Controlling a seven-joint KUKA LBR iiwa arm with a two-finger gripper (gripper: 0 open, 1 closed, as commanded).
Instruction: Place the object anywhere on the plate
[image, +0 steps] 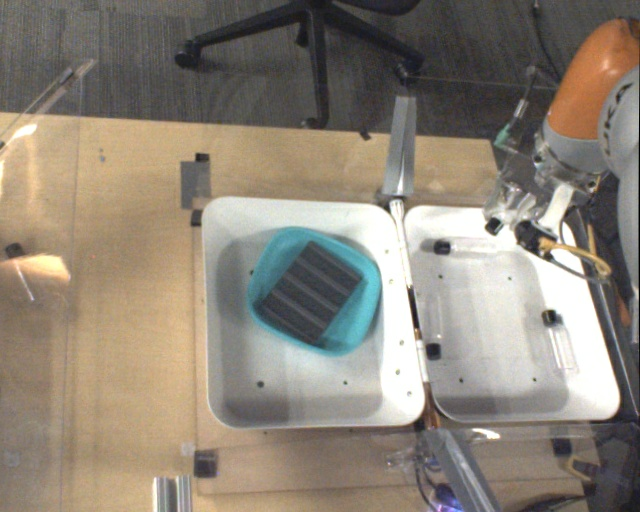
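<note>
A: From above — where is the object?

B: The dark ridged block (314, 291) lies on the teal plate (264, 275) in the left bin (300, 400), well inside the rim, a little tilted.

A: And the arm?

B: The gripper (520, 212) hangs over the far right corner of the right bin (520, 395), well apart from the plate. Nothing sits between its fingers; how wide they stand I cannot tell.

A: So what does the step ask?

B: By my reading the block is already placed. The good move is to keep the arm high and clear of the left bin — a low sweep could nudge the block off the plate.
</note>
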